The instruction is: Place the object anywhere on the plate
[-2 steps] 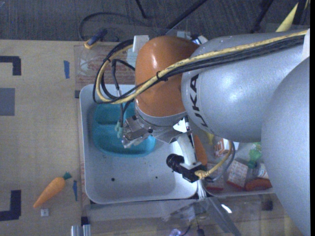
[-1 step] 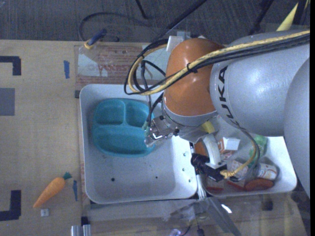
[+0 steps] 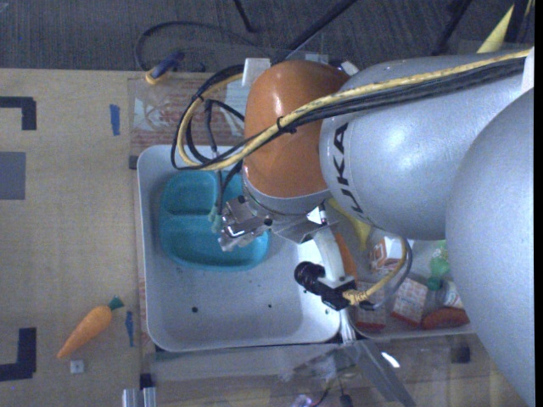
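A teal divided plate (image 3: 193,219) lies in the upper part of the left white bin (image 3: 221,316). The arm's orange band and grey wrist hang over the plate's right side, hiding part of it. My gripper (image 3: 231,234) shows as metal parts at the plate's right edge, right above its surface. Whether anything is between its fingers is hidden by the wrist. An orange toy carrot (image 3: 86,330) with a green top lies on the bench outside the bin, to the lower left.
The right bin (image 3: 407,299) holds several small packaged items, mostly covered by the arm. Black and yellow cables loop over the bin's top edge. Blue tape marks and black corner marks sit on the wooden bench at left.
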Controlling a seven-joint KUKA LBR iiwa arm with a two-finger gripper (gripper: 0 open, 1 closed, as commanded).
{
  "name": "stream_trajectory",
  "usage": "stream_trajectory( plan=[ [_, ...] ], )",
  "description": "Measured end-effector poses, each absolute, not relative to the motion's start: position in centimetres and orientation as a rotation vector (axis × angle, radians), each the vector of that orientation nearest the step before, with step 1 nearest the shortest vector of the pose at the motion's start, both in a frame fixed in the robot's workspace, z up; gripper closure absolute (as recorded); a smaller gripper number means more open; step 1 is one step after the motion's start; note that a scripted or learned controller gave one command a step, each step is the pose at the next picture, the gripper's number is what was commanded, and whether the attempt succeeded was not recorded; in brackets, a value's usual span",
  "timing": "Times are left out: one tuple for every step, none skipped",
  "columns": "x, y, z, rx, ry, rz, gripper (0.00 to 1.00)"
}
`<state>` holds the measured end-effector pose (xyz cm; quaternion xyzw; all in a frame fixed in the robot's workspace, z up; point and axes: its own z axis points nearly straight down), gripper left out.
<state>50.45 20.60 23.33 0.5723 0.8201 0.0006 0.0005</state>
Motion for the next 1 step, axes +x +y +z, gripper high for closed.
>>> stream_trajectory(
  plan=[
    [49.08,16.84,29.19,1.722,2.627,0.001,1.0]
  ],
)
